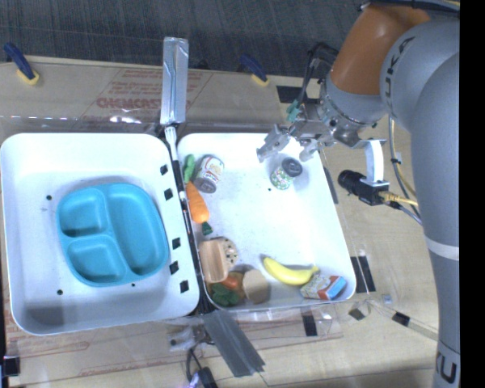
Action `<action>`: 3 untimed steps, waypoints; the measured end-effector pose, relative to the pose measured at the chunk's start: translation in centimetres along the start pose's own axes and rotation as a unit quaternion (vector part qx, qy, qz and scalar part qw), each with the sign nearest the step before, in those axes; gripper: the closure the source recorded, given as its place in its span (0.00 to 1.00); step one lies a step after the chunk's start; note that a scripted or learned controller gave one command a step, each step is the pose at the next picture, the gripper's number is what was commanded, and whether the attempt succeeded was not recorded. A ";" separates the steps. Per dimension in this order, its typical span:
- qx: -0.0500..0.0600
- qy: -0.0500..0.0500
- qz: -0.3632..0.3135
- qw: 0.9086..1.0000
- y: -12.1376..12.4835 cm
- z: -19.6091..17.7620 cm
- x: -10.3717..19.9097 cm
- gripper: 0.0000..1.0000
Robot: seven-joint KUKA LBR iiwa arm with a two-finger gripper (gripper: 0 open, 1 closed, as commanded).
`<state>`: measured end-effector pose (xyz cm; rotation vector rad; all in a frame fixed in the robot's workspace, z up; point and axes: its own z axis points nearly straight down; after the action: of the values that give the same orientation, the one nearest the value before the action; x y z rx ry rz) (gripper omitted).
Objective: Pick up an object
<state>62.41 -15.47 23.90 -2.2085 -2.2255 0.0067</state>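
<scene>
My gripper (289,145) hangs over the far part of the right bin (327,217), its two fingers spread apart, with a small round jar (284,173) just below them on the bin floor; the jar sits close under the fingertips but nothing is clamped between them. Taking the right bin as my landmark, a small can (209,173) lies on its side against the bin's left wall near the far corner, with a green vegetable (189,166) beside it and a carrot (197,204) just nearer along the same wall. Further along that wall, toward the near corner, a piece of bread (213,259) rests above a cluster of mixed food items I cannot tell apart. A banana (287,272) lies by the bin's near wall, and a small carton (328,286) sits in its near right corner. To the left of the right bin, touching it, stands the left bin (24,217), holding a blue divided tray (111,233).
</scene>
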 end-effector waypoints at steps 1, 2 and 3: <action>0.000 0.000 0.000 1.000 0.0 0.0 0.0 0.00; -0.002 0.000 0.008 1.000 -1.6 14.0 4.2 0.00; 0.000 0.000 0.058 0.998 -3.5 14.9 -0.1 0.00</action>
<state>58.83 -15.61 9.00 -2.3344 -2.0939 0.0060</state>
